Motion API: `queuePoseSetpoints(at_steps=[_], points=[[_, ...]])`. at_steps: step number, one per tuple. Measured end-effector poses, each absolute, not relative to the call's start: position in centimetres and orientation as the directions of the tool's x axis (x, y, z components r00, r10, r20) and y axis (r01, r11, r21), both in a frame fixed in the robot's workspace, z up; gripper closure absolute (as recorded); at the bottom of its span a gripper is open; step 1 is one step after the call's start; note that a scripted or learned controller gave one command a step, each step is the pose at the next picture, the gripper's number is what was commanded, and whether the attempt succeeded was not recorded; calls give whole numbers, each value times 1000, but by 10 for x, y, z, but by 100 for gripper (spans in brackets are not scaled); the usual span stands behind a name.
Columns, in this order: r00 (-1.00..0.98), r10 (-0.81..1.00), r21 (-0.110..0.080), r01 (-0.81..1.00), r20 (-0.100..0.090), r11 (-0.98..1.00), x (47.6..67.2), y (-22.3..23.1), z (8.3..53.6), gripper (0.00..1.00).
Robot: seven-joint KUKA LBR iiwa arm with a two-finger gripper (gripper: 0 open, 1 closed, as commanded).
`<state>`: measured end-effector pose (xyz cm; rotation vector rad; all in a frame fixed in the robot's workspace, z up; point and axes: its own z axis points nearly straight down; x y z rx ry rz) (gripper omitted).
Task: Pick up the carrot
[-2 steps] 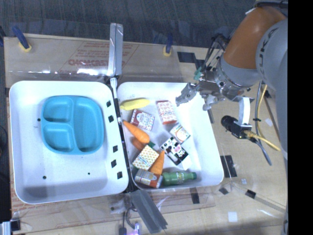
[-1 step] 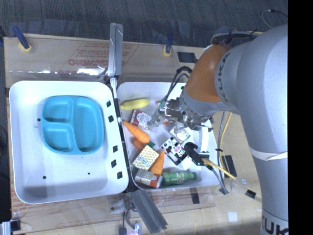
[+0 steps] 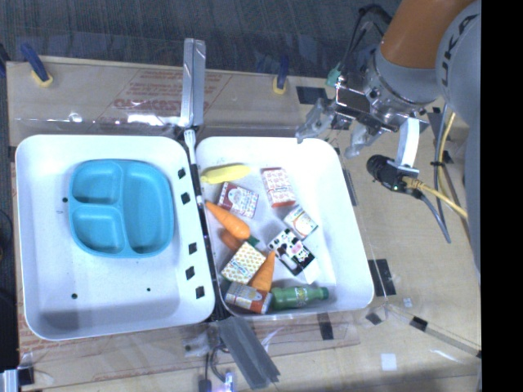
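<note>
**Carrot untouched, grasp not yet begun**

Starting at the left, we see the left bin [image 3: 33, 243] holding a blue divided tray [image 3: 122, 207] and nothing that concerns the task.

Moving to the right bin [image 3: 347, 243], we find the clutter: a yellow banana [image 3: 225, 172] near the far edge, small printed cartons [image 3: 278, 186] beside it, a checkered box [image 3: 292, 250] toward the middle, and a green bottle [image 3: 298, 295] lying along the near wall. The carrot [image 3: 228, 220] lies on the left side of this bin, close to the dividing wall, slanting from upper left to lower right. A second orange piece [image 3: 263, 272] sits lower down, partly tucked among the boxes; we judge it may be another carrot.

Further right, the gripper [image 3: 339, 133] hangs above the bin's far right corner, well apart from the carrot. Its fingers appear spread, with nothing between them.

So we judge the task barely started: nothing is lifted and no contact made. What remains is crossing the bin to the carrot, descending, closing on it and raising it clear.
</note>
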<state>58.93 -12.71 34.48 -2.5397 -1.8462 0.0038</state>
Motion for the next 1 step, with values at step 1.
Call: queuePoseSetpoints(at_steps=[1], points=[[-16,1000,-8,1000,1,16,550,-79,200,0]])
